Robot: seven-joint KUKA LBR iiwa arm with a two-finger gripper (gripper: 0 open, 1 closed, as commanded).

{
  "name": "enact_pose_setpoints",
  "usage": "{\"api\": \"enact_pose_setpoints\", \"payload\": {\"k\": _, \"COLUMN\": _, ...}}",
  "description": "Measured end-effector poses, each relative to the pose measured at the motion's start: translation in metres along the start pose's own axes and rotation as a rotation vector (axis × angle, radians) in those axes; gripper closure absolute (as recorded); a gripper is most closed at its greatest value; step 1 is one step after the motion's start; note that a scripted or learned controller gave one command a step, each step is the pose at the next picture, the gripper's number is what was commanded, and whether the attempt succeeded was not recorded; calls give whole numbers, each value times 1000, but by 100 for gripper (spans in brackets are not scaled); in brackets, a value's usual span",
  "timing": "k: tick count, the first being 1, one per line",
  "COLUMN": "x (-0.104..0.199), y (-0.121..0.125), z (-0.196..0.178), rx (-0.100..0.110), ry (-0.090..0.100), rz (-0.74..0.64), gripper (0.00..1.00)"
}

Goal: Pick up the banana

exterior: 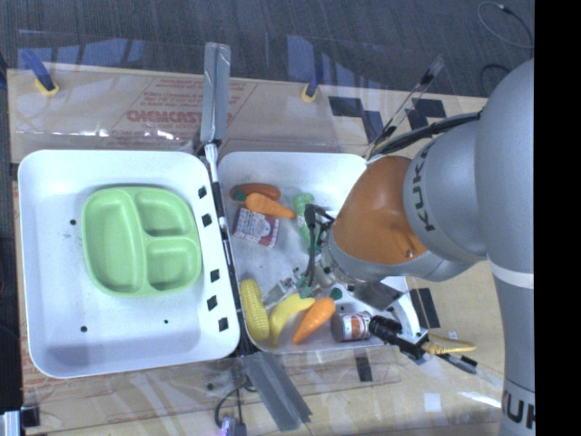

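Note:
The banana (288, 312) is yellow and lies near the front edge of the right bin (363, 167). It sits between a corn cob (253, 310) on its left and a carrot (313, 320) on its right, touching both. My gripper (305, 285) hangs just above and slightly behind the banana, under the orange wrist band. The arm's bulk hides the bin's right half.
In the right bin's back lie a second carrot (270, 207), a brown sausage (258, 190), a red-and-white packet (257, 228) and a green item (304, 205). A small bottle (355, 326) lies by the front carrot. The left bin (36, 271) holds a green divided plate (142, 240).

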State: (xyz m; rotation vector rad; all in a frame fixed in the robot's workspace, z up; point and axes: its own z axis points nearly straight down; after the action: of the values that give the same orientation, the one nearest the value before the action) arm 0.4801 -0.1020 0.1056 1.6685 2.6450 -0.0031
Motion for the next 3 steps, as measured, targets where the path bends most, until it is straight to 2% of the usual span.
{"api": "enact_pose_setpoints", "payload": {"k": 1, "x": -4, "y": -4, "z": 10, "rx": 3, "ry": 1, "rz": 133, "gripper": 0}}
{"api": "enact_pose_setpoints", "payload": {"k": 2, "x": -17, "y": -11, "z": 14, "rx": 10, "ry": 11, "rz": 572, "gripper": 0}}
{"api": "enact_pose_setpoints", "payload": {"k": 3, "x": 6, "y": -1, "z": 13, "rx": 7, "ry": 0, "rz": 523, "gripper": 0}}
